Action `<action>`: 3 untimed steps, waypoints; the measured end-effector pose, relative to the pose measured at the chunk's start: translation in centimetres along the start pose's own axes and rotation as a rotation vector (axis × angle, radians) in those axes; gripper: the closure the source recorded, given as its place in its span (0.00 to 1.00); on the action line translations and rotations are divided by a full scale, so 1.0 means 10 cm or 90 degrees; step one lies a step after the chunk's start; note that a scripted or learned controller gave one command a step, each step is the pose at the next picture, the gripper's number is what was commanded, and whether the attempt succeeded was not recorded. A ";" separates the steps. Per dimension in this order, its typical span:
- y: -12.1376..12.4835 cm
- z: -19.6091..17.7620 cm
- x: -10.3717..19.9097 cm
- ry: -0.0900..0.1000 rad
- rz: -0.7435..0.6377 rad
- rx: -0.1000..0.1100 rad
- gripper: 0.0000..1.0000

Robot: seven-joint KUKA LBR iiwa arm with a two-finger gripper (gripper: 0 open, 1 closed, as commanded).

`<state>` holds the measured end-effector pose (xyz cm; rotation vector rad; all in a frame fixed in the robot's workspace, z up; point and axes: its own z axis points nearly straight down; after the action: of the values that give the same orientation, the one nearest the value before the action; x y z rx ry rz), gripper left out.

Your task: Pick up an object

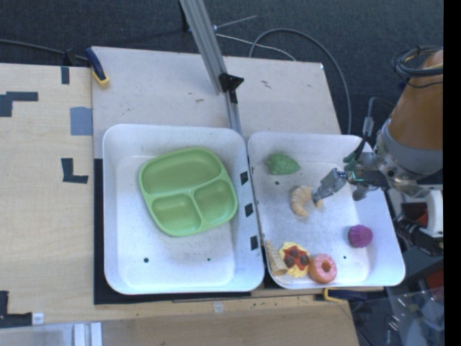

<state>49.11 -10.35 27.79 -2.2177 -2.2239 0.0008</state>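
Note:
The right bin (382,265) holds a green leafy piece (282,165), a tan croissant (300,200), a purple lump (360,235), a pizza slice (290,257) and a pink donut (323,268). My gripper (328,186) reaches in from the right and hangs just right of the croissant, its grey fingers pointing down-left toward it. Nothing shows between the fingers. The arm's orange band (421,114) sits above the bin's right rim.
The left bin (122,258) bears a green three-compartment plate (189,190). A grey metal pole (205,34) slants across the bench behind the bins. Cables loop near the bench's back right corner.

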 end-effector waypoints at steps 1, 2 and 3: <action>0.00 0.00 0.00 0.000 0.000 0.000 0.00; 0.08 0.48 0.01 0.000 0.001 0.004 0.00; 0.02 0.93 0.04 0.000 0.001 0.004 0.00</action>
<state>49.30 -9.95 18.45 -2.2163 -2.2183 0.0075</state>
